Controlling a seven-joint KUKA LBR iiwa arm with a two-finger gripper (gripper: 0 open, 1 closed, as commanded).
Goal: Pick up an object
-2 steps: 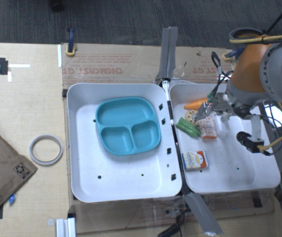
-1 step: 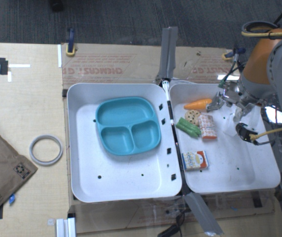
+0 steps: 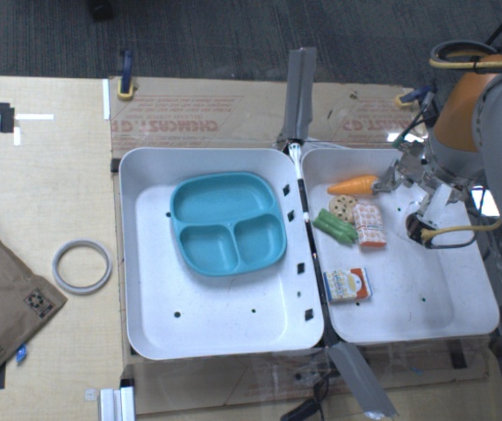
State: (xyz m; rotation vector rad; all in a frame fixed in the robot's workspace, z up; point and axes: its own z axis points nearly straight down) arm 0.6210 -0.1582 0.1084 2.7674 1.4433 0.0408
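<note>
A pale tabletop [image 3: 40,174] carries two white bins side by side; the left bin [image 3: 146,323] holds a blue divided plate [image 3: 227,222] set toward its far edge; the right bin [image 3: 426,314] holds the small goods. The grey arm [image 3: 462,112] reaches over the right bin's far right corner, its pincer [image 3: 390,181] just beside the thick end of a toy carrot [image 3: 354,185]; whether the pincer is apart or together cannot be told from this angle.

A cardboard box [image 3: 1,305] lies at the tabletop's near left corner, with a tape ring [image 3: 58,267] beside it. In the right bin a small carton [image 3: 347,285] sits by the left wall toward the near edge; the carrot lies near the far edge; a red-and-white packet [image 3: 369,224], a green pod [image 3: 335,226] and a cookie [image 3: 343,205] cluster just below it.

The carrot looks the likeliest target: probably light, stiff and smooth, so apt to slip or roll; a grip across its thicker middle, square to its length, seems safest, clear of the cookie.
</note>
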